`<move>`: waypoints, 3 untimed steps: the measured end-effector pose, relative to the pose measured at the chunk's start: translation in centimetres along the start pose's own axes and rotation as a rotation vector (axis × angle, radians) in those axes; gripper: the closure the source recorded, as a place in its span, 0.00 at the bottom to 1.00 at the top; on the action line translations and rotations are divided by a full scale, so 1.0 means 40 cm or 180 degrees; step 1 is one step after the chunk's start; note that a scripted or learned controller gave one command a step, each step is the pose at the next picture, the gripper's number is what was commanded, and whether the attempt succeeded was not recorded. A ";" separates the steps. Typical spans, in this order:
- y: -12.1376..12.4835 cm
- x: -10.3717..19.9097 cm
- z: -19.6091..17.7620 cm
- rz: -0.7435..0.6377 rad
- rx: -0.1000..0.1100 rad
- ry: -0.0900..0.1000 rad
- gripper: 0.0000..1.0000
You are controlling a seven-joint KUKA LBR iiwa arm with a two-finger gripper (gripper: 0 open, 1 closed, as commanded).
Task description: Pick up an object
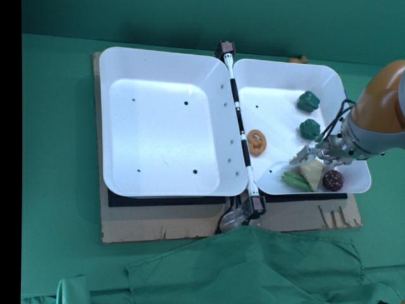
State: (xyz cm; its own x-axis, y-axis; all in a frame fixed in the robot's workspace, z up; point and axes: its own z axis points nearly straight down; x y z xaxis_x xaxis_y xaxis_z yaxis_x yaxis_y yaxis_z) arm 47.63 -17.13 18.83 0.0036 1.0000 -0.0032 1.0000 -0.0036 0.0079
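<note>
My gripper [309, 158] hangs over the front right part of the right bin [272, 75], just above a pale yellow wedge [311, 173]. Its fingers look spread, and nothing shows between them. Green pods [293, 180] lie left of the wedge and a dark red round piece [333, 180] lies to its right. An orange pretzel-shaped piece [256, 142] rests near the bin's left wall. Two dark green pepper-like pieces [308, 101] [309, 129] lie toward the bin's right side, behind the gripper.
The left bin [117, 68] stands beside the right one, with a black and white divider bar [239, 116] between them. Both sit on a cardboard sheet [158, 230]. Folded green cloth [253, 265] lies in front. A small orange object [299, 59] sits beyond the right bin.
</note>
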 end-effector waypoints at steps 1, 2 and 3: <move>-0.020 -0.044 -0.163 0.0006 -0.0008 -0.0009 0.00; 0.120 0.005 -0.235 -0.0015 -0.0013 -0.0005 0.00; 0.032 0.063 -0.369 -0.0007 -0.0009 0.0001 0.00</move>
State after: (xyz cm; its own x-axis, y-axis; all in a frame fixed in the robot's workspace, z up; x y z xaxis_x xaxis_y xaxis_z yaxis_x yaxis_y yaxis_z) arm 48.80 -14.55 33.59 0.0013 1.0000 -0.0029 0.9999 -0.0013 0.0109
